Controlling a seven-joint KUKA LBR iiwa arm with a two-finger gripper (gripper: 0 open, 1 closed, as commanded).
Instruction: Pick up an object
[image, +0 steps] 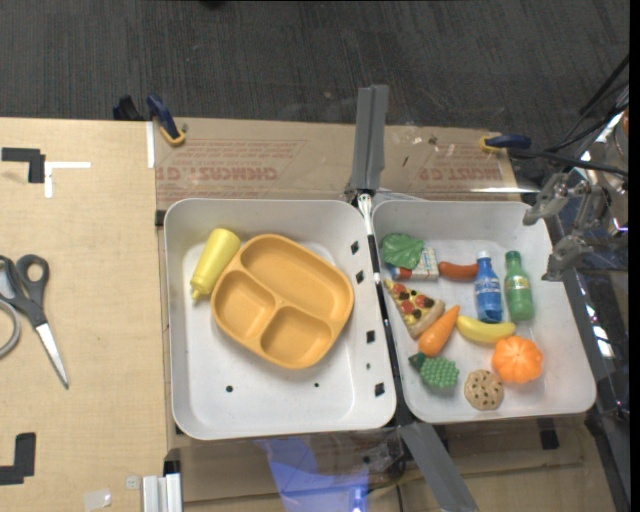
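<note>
Nearest pick I see is the green bottle (518, 286), upright-lying in the right bin (565, 330) beside the blue bottle (487, 288), long axis running away from me, just left of my claw (572, 225), whose opening I cannot tell.

A wooden bench (80, 300) carries two white bins (270, 400) at centre and three o'clock, and scissors (35, 310) at nine o'clock.
</note>
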